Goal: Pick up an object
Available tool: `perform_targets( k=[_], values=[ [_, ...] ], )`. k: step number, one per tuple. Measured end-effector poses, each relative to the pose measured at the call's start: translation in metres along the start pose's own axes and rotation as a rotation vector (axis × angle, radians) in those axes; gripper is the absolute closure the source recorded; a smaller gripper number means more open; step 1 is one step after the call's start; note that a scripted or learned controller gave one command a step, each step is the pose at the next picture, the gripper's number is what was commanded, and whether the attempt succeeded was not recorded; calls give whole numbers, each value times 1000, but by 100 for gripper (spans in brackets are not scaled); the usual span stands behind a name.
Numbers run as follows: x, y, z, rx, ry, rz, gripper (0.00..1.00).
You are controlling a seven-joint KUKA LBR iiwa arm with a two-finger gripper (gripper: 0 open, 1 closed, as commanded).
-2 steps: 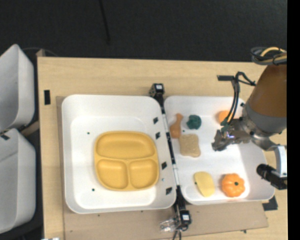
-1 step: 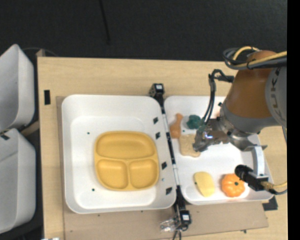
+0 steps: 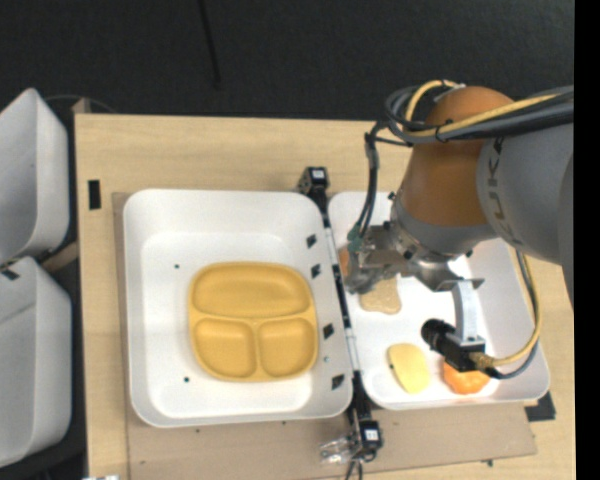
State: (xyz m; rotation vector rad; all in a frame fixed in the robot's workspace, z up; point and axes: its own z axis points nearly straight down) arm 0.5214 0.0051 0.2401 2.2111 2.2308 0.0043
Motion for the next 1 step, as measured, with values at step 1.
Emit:
perform_targets(
  k=[1],
  values=[
    [47,-1,5,3,-1,3,100]
  ],
)
